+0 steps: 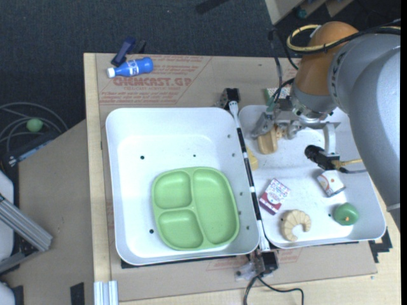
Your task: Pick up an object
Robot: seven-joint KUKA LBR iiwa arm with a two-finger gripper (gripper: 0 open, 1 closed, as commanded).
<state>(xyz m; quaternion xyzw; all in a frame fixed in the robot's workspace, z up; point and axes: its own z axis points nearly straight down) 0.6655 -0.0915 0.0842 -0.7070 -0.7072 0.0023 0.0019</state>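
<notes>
My gripper is low in the right bin, at its far left corner. It stands open, its fingers spread to either side of the upper end of a tan, bread-like piece that lies on the bin floor. Nothing is lifted. Other things in this bin are a red and white packet, a croissant, a green apple and a small white and red block.
The left bin holds a green divided plate. The wall between the bins runs close to the left of the tan piece. Beyond the bins, a blue and white bottle lies on the bench.
</notes>
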